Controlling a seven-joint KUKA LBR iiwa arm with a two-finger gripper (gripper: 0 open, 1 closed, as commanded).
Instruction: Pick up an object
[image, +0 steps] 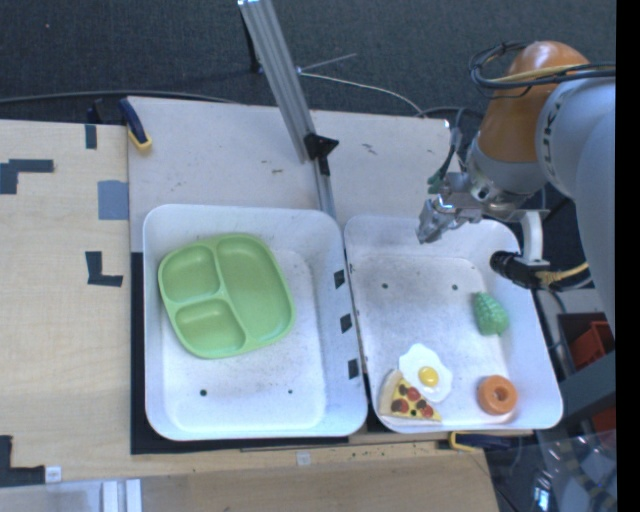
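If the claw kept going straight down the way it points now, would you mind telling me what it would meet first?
Probably the bare floor of the right bin near its far rim; the claw hangs there, well apart from the toys, though depth is unclear.

A green divided plate (225, 294) lies in the left bin (160, 400); a blue-and-yellow clamp (135, 126) sits at the bench's far left corner

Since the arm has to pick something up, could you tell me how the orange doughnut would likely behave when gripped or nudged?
The doughnut lies flat in the right bin, so it probably won't roll unless tipped on edge. It looks like a small toy, likely light. Its rounded, smooth rim may slip between fingers. The gripper hovers at the bin's far end.
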